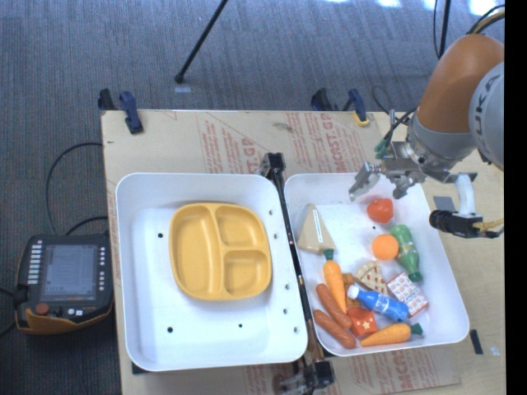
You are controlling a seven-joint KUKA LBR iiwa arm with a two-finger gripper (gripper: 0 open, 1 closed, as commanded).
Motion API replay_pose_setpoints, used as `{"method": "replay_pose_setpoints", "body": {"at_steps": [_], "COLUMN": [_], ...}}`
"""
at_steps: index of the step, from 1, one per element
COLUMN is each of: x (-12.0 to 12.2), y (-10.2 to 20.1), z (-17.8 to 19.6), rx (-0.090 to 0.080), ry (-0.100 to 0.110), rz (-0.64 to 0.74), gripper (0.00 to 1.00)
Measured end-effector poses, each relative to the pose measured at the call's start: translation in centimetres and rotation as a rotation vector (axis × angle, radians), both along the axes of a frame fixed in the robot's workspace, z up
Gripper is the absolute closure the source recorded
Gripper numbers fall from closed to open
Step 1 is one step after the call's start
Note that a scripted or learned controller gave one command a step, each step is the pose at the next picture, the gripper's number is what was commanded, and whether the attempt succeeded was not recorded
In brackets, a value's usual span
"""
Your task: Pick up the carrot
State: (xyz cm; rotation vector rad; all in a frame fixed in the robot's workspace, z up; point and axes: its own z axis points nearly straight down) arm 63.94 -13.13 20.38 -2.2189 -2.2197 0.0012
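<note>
Orange carrot (333, 281) beside sausages (333, 304), blue bottle (380, 303)

A yellow divided plate (221, 250) lies in the left bin (132, 220); a blue bottle (380, 303) lies in the right bin (449, 303).

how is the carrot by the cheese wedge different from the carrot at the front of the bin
The carrot by the cheese wedge points away from the camera, its green top near the wedge; the front carrot lies crosswise, its top pointing right. The first touches the sausages; the second sits under the blue bottle. Both are orange.
</note>
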Motion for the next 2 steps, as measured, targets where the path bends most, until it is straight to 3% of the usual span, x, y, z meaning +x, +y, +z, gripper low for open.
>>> {"method": "replay_pose_setpoints", "body": {"at_steps": [1, 2], "x": [-10.5, -10.5], "y": [3.5, 3.5], "z": [-11.0, -10.0], "rx": [0.002, 0.003], "ry": [0.004, 0.003], "rz": [0.084, 0.079], "gripper": [0.0, 1.0]}}
